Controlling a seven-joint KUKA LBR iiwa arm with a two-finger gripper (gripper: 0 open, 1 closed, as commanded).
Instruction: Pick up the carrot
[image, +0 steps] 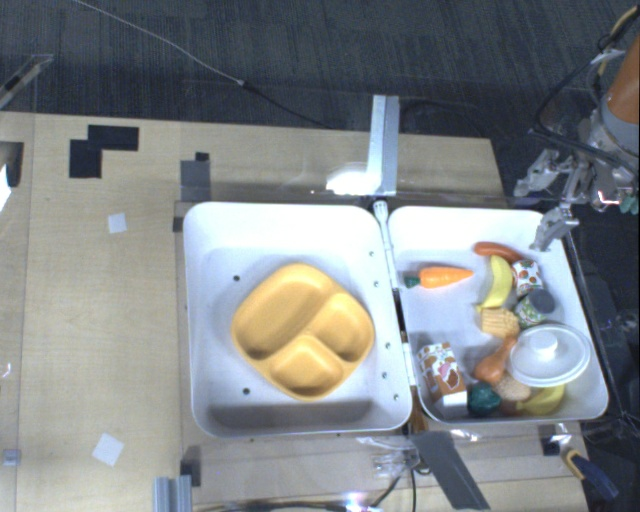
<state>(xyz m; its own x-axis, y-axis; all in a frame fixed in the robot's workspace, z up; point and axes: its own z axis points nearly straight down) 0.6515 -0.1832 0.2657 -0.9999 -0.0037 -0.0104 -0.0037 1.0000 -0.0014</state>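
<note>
So far nothing is done: the carrot (443, 277) lies untouched on the floor of the right bin (440, 340), near its left wall, leafy end toward the divider. The end effector (556, 226) hangs over the bin's far right corner, well apart from the carrot, which sits to its left and nearer the camera. Whether its fingers are apart, I cannot tell. Reach, descent, grasp and lift all remain.

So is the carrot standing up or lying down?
Lying down. The carrot rests flat on the right bin's floor, green end toward the divider.
</note>
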